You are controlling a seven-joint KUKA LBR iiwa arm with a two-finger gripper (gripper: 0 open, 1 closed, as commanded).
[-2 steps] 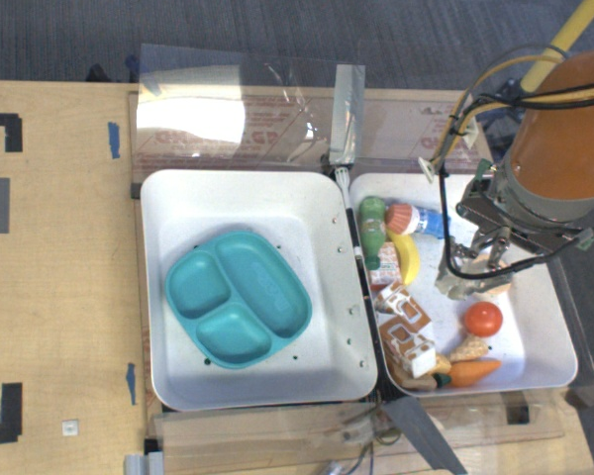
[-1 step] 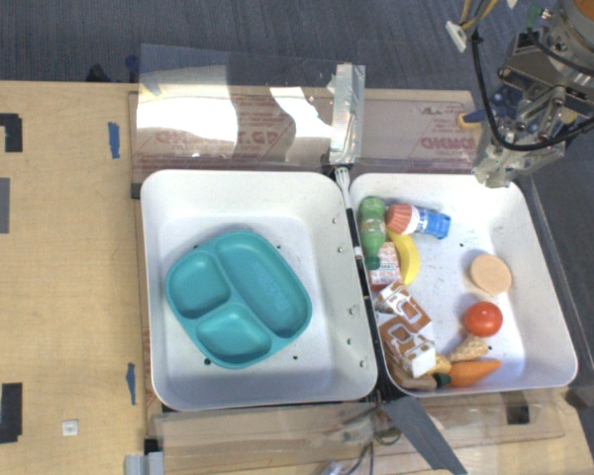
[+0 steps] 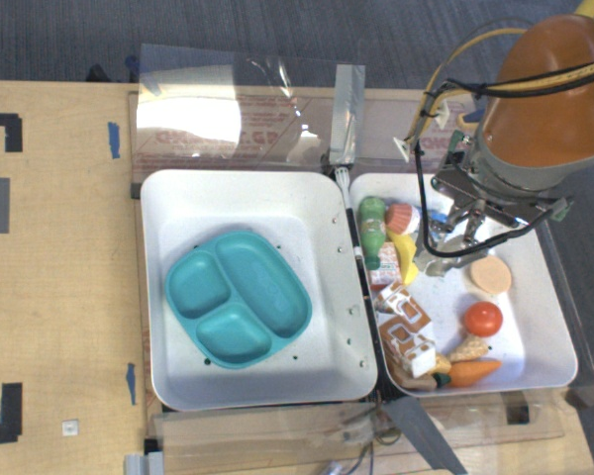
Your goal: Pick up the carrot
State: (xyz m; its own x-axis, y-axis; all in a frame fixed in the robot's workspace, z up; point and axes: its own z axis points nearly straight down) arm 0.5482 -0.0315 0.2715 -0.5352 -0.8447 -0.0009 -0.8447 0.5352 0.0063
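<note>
The small orange plastic carrot (image 3: pixel 472 371) is seen lying at the near edge of the right white bin (image 3: pixel 552 349), just below the red tomato (image 3: pixel 483 319). The two-finger gripper (image 3: pixel 453 248) is poised above the tomato, presumably for descent; its jaw state cannot be told.

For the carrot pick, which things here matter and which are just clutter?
Belongs to the job:
carrot, near the right bin's front edge
gripper, above the right bin

Just lying about:
tomato
banana
green bottle
round biscuit
teal divided plate in the left bin
</note>
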